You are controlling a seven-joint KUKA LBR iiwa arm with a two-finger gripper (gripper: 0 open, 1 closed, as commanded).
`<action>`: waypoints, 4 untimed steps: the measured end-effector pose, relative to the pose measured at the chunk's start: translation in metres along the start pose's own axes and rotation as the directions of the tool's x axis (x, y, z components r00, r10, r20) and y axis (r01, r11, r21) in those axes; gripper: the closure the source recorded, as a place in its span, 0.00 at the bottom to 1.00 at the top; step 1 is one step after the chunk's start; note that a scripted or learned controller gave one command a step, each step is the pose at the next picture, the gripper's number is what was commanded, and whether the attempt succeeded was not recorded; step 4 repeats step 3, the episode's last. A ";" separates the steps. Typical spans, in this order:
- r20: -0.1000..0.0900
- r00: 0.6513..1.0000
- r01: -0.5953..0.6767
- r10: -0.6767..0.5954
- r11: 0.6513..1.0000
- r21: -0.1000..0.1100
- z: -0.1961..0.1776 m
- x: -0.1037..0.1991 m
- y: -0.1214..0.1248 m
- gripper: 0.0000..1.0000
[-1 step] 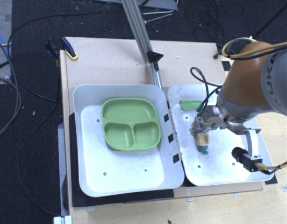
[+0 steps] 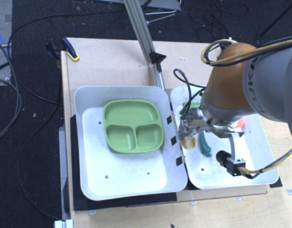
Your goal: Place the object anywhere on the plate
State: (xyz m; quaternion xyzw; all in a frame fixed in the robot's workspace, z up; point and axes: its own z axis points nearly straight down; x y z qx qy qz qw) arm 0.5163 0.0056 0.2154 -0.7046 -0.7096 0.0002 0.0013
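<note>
A green plate with three compartments lies in the left bin, toward its back. My gripper hangs over the left edge of the right bin, close to the wall between the bins. A small tan object sits right at the gripper's tip; the view does not show whether it is gripped or lying in the bin. A teal piece lies just to the right of it. The arm's wrist hides much of the right bin.
A green item and a red-orange item peek out from behind the arm in the right bin. A black cable fitting hangs off the wrist over the bin's front. A metal post slants up behind the bins.
</note>
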 end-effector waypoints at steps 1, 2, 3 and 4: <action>0.000 1.000 0.000 0.000 1.000 -0.002 0.002 0.046 0.010 1.00; 0.000 1.000 0.001 -0.001 1.000 -0.004 -0.009 0.094 0.026 1.00; 0.002 1.000 -0.004 0.004 1.000 -0.001 -0.009 0.090 0.025 0.00; 0.002 1.000 -0.004 0.004 1.000 -0.001 -0.009 0.090 0.025 0.00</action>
